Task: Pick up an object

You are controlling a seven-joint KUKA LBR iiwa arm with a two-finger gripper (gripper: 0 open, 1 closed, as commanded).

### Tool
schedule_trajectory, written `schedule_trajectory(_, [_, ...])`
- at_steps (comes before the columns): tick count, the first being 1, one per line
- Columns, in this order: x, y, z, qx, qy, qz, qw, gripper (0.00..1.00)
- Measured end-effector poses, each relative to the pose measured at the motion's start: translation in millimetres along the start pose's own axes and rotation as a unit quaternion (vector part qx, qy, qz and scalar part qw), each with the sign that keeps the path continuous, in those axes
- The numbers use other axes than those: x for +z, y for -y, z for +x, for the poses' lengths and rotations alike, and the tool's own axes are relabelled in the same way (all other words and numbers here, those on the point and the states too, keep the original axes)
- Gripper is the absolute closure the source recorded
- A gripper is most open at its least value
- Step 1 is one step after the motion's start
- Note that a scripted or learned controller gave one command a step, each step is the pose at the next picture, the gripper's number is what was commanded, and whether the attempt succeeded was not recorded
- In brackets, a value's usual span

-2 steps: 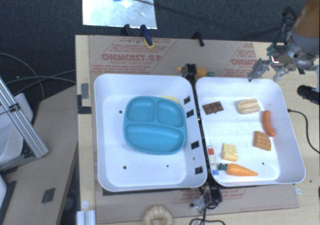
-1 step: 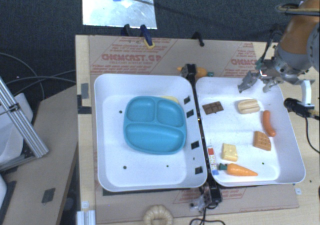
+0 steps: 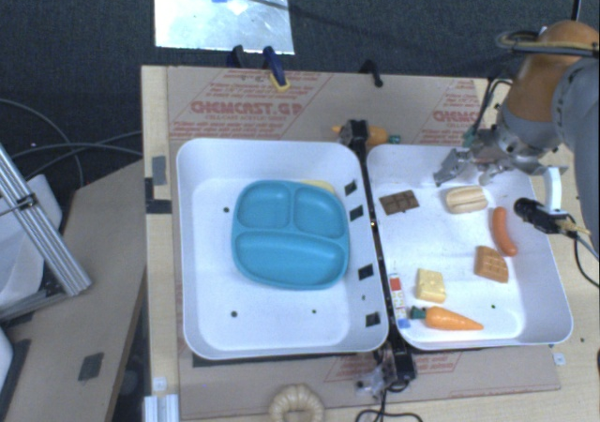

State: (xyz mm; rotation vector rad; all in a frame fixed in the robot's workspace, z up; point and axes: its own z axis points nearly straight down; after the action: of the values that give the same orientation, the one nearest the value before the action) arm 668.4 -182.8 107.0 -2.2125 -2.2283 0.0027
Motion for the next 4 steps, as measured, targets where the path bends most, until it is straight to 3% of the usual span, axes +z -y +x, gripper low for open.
schedule_trajectory(1, [23,-1,1,0.0,0.0,-0.001,1.0,0.0])
schedule_trajectory(2, [10,-3,0,-0.001,0.001,-0.005,1.0,1.0])
schedule_trajectory(4, [-99,-11,-8,0.003,0.001,-0.006,1.0,1.0])
